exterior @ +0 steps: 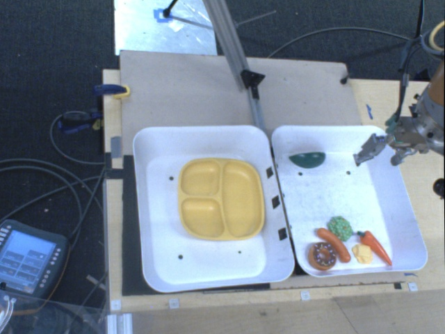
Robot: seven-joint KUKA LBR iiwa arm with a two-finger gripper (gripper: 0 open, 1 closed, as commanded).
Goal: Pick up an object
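Over the right bin's upper right corner hangs the gripper, carried by the grey arm that reaches in from the right edge of the camera view. Its two dark fingers stand spread apart, one over the bin's floor and the other nearer the rim, and nothing lies between them.

Both white bins sit side by side on the table. Inside the left bin lies a yellow divided plate with three compartments, roughly at the bin's middle, flat on the floor.

Scattered in the right bin are the small things. A dark green bowl-like piece rests near the upper wall, to the left of the fingers and apart from them. Along the lower edge a cluster gathers: a brown doughnut with pale specks at the lower left, a reddish sausage lying at a slant just beside it, a green broccoli-like lump above the sausage, a small yellow piece to the right, and an orange carrot slanting toward the lower right corner. This cluster is well apart from the gripper.

Across the table's upper part a grey pole runs at a slant, ending near the gap between the bins.
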